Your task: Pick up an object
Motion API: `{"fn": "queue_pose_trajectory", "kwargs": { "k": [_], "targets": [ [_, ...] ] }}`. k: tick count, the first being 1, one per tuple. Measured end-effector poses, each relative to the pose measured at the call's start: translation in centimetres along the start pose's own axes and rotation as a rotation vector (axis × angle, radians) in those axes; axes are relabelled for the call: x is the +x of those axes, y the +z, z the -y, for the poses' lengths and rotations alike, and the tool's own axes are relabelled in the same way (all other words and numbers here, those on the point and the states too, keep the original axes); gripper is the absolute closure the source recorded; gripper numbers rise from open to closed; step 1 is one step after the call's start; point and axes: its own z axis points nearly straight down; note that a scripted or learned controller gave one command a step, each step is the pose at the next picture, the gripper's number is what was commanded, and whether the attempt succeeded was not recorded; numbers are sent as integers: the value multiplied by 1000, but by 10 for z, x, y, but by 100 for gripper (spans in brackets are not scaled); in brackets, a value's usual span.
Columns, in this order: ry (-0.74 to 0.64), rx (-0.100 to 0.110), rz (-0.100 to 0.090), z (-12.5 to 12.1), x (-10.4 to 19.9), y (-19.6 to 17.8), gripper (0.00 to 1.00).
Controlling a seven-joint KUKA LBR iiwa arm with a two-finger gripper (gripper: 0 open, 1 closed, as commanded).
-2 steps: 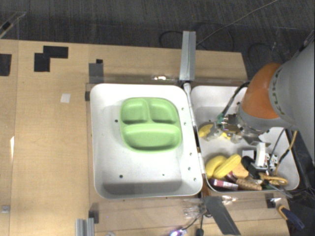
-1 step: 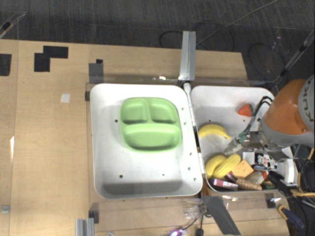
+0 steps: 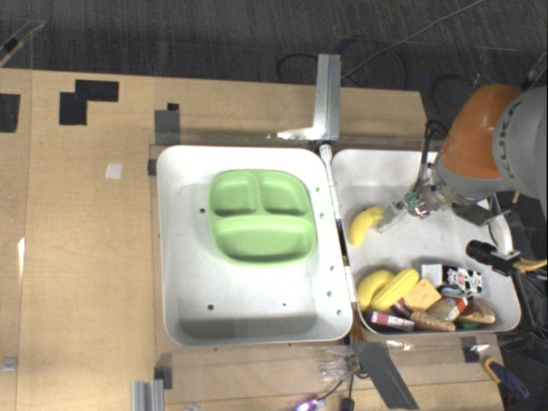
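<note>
The arm (image 3: 497, 144) comes in from 3 o'clock, grey with its orange band, and it reaches down over the right bin (image 3: 377, 165); the gripper (image 3: 402, 211) is low above the floor of this bin, near its centre, and its tip is just beside a small yellow banana-like piece (image 3: 365, 224), which lies at 9 o'clock from it, close to the wall between the two bins; I cannot tell if the tip touches this piece, and I cannot tell if the tool is apart or together, because it looks too small and blurred. At 6 o'clock in the same bin there is a heap of objects along the near wall: two more yellow pieces (image 3: 387, 288), an orange-brown block (image 3: 421, 294), a white printed card (image 3: 462, 279), and some darker small things that I cannot name. The left bin (image 3: 184, 255) holds a green plate with three compartments (image 3: 259, 216); the plate sits flat, a little toward 12 o'clock from the centre of its bin.
</note>
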Motion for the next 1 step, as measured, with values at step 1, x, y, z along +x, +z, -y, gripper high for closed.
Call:
{"fn": "queue_pose_trajectory", "kwargs": {
  "k": [1],
  "targets": [
    [67,3,1,-33,33,0,0]
  ]
}}
